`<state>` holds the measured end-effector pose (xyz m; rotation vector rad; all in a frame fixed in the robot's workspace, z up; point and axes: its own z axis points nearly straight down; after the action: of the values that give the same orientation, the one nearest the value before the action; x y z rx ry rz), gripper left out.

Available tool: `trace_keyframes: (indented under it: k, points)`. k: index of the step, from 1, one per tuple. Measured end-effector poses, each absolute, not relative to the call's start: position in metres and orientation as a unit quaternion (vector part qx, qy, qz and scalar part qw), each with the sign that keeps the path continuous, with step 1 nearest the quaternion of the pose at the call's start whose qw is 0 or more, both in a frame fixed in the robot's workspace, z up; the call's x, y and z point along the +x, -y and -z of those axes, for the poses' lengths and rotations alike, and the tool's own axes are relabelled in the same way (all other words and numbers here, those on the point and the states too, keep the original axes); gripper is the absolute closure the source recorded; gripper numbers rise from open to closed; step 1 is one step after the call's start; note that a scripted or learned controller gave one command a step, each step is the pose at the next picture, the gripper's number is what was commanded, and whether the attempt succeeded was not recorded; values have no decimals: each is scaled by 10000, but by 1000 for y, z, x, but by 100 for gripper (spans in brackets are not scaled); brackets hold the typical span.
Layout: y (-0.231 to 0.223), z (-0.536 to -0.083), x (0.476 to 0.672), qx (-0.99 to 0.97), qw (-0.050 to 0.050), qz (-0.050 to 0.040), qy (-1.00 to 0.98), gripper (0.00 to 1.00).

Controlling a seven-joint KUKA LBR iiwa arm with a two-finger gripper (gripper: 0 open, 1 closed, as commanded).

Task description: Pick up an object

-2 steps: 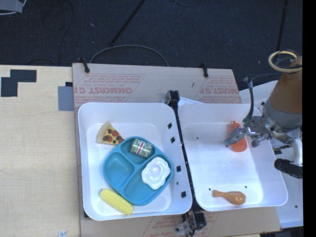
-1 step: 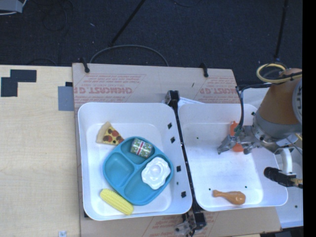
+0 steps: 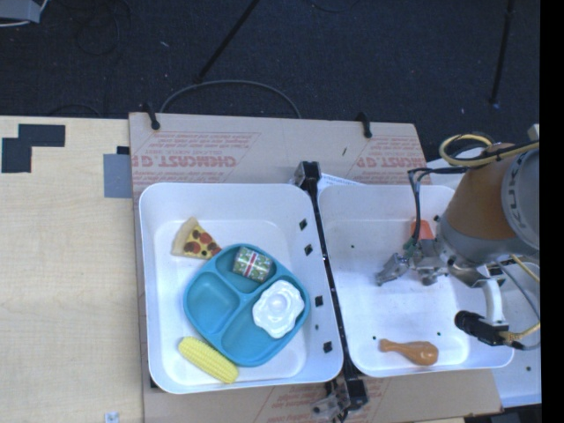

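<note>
My gripper (image 3: pixel 390 271) hangs low over the middle of the right bin (image 3: pixel 370 223), pointing left, with the grey arm and its orange band (image 3: pixel 480 205) behind it. A small orange-red object (image 3: pixel 423 229) lies just behind the gripper, partly hidden by the wrist. A brown chicken drumstick (image 3: pixel 411 352) rests on the bin floor near the front edge, well apart from the gripper. I see nothing held in the gripper.
The left bin (image 3: pixel 167 210) holds a blue divided plate (image 3: pixel 207 311) bearing a small striped can (image 3: pixel 253 263) and a fried egg (image 3: pixel 278 307). A pizza slice (image 3: pixel 195 241) and a corn cob (image 3: pixel 208 359) lie beside the plate. A black divider (image 3: pixel 319 271) separates the bins.
</note>
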<state>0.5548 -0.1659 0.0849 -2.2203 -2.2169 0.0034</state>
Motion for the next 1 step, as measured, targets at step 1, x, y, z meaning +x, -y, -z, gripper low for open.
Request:
trace_keyframes:
  k: [1]
  points:
    - [167, -98, 555, -7088, 14, -8, 7054, 100]
